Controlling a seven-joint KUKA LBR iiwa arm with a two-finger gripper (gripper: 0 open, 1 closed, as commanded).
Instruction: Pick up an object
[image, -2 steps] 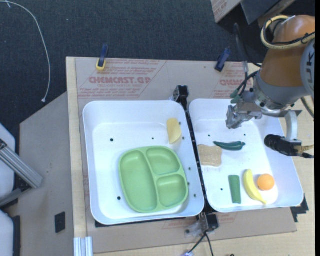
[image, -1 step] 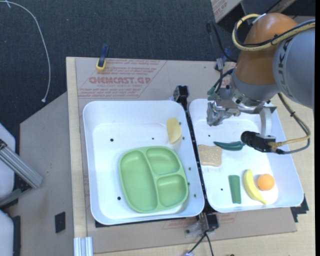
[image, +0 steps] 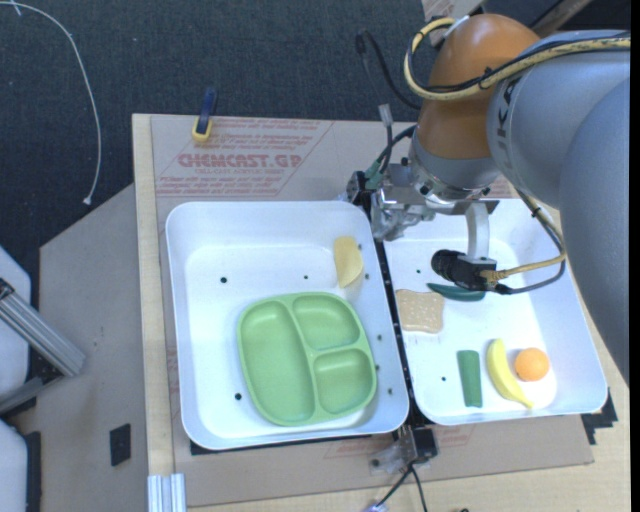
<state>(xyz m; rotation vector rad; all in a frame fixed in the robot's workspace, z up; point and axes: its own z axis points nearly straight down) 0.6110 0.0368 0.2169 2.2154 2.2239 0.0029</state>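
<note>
The gripper (image: 398, 212) hangs over the far end of the rim shared by the left white bin (image: 215, 260) and the right white bin (image: 440, 385); its width cannot be told. A pale yellow wedge (image: 347, 262) lies against that rim's left side. A tan square cracker (image: 420, 311) lies just right of it, with bare floor nearer.

I see my 1 arm (image: 575, 120) reaching in from the right of the camera view, its thick grey link crossing the upper right corner and bending down at the orange band (image: 468, 70). Below that band the grey wrist (image: 450, 165) points steeply down and slightly left. The gripper (image: 388, 212) hangs at its lower left end, near the middle of the view, too cluttered for me to read its state.
</note>
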